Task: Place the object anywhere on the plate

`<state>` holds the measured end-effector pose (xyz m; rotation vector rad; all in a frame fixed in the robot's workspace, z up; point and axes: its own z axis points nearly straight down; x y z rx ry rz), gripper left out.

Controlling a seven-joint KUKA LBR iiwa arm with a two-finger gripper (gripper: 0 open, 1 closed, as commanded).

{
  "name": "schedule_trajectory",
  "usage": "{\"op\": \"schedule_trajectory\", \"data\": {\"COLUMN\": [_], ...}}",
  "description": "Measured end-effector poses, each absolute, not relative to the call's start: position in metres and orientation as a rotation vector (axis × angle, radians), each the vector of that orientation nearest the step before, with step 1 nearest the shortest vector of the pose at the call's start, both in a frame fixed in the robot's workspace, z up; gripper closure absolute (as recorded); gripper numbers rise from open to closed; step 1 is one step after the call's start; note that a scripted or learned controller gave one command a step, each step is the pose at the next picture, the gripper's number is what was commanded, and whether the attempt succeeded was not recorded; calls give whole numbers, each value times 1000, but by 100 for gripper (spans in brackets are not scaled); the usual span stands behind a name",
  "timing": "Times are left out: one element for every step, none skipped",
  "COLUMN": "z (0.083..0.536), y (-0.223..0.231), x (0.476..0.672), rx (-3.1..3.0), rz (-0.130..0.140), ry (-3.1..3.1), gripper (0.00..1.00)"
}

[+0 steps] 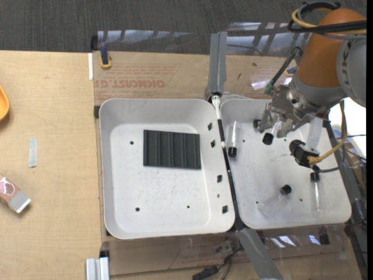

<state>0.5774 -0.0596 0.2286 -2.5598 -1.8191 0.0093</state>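
Surface: light wooden bench [46,98] beneath dark carpet at the frame's top; cardboard sheet [151,74] under two white bins. Left bin [116,214] holds a dark ribbed plate [172,149]. Arm [329,45]: enters at upper right, wrist angled down-left over the right bin [256,214]. Gripper [274,127]: state cannot be told. Object: clear plastic tube [231,136], upright along the right bin's left wall, left of the gripper, apart from it.

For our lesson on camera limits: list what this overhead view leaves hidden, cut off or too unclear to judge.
- Claw: the orange wrist covers it; whether it is open or shut is unclear.
- Clear tubes in the right bin: see-through on white, outlines faint.
- Orange thing: cut off by the left edge.
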Motion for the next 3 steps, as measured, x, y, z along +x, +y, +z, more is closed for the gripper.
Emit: {"op": "schedule_trajectory", "data": {"z": [208,223,203], "y": [23,102,156], "x": [520,514,476], "rx": [-2647,-2674,-2769], "rz": [10,9,13], "ry": [-1688,-1649,-1483], "gripper": [100,100,100]}}
